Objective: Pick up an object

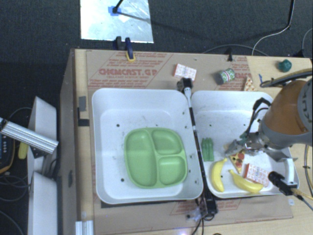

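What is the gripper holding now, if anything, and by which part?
It cannot be told. The gripper is low in the right bin, just above the bananas, but no object is clearly seen between its fingers.

Both bins, left and right, looked like smooth white plastic with a soft sheen, and the green divided plate had the same smooth, slightly glossy plastic look. The two bananas appeared glossy yellow, while the bench top under the bins read as matt brown cardboard with red print. The floor looked like dark, rough carpet, a bright sheet on it shone like foil, and the arm's wrist carried a smooth orange band.
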Controlling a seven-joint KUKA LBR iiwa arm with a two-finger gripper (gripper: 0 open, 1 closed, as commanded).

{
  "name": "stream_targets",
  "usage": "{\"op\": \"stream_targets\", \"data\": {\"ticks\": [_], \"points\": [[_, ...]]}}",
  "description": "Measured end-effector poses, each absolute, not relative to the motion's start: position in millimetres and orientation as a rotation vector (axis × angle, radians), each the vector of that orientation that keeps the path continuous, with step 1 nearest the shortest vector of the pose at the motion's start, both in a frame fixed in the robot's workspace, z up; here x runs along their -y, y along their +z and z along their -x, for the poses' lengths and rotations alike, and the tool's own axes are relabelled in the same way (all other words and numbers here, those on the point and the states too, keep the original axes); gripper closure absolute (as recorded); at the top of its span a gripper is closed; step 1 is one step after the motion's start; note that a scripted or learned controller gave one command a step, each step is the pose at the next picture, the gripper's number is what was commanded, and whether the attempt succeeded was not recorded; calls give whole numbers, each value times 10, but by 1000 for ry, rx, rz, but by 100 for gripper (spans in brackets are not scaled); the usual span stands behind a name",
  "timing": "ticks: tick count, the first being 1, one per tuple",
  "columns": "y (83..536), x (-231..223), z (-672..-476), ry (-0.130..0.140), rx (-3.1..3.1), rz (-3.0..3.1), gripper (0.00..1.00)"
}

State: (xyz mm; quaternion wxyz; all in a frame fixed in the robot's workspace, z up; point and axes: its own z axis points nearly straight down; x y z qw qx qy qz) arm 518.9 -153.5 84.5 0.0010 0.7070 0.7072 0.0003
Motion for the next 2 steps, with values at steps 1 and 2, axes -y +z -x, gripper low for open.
{"op": "stream_targets", "data": {"ticks": [1,2], "points": [[949,1531,-5198,4,-2220,-2218,100],[1851,491,-5218,6,-2226,-2215,100]]}}
